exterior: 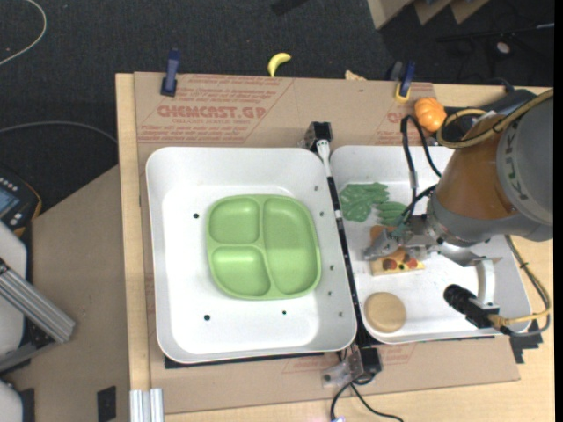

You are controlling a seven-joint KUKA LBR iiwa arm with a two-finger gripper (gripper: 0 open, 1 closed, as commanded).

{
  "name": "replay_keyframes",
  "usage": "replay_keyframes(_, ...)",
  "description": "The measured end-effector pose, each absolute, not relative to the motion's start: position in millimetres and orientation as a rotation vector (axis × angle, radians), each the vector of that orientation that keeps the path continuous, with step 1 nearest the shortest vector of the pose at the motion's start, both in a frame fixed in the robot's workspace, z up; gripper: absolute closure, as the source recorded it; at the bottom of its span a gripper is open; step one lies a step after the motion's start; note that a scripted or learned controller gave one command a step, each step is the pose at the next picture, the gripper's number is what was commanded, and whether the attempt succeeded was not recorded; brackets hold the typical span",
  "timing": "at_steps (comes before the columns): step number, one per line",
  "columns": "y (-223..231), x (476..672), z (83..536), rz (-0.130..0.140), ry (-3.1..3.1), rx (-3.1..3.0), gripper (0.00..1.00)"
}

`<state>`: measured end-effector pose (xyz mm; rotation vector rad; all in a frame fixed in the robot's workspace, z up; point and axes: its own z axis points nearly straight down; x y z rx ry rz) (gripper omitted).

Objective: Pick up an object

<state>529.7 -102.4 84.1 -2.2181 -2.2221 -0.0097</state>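
In the right bin (352, 161) my gripper (393, 245) reaches down from the right, its tip low over a small flat toy slice with red and orange bits (398, 263). The view does not let me tell whether anything is between its parts. A green leafy toy (359, 200) lies just behind the gripper, toward the bin's far left. A round tan disc (384, 311) rests near the bin's front edge. The left bin (167, 183) holds a green divided plate (264, 245).
An orange ball (429, 112) sits on the cardboard behind the right bin, and a yellow banana-shaped toy (278, 61) lies past the bench's far edge. Blue clamps (171, 73) grip the cardboard at the back. The arm's bulk covers the right bin's right half.
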Motion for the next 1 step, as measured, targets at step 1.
replay_keyframes(1,-104.5,526.5,95.2,-0.001,-2.222,-2.223,1.0)
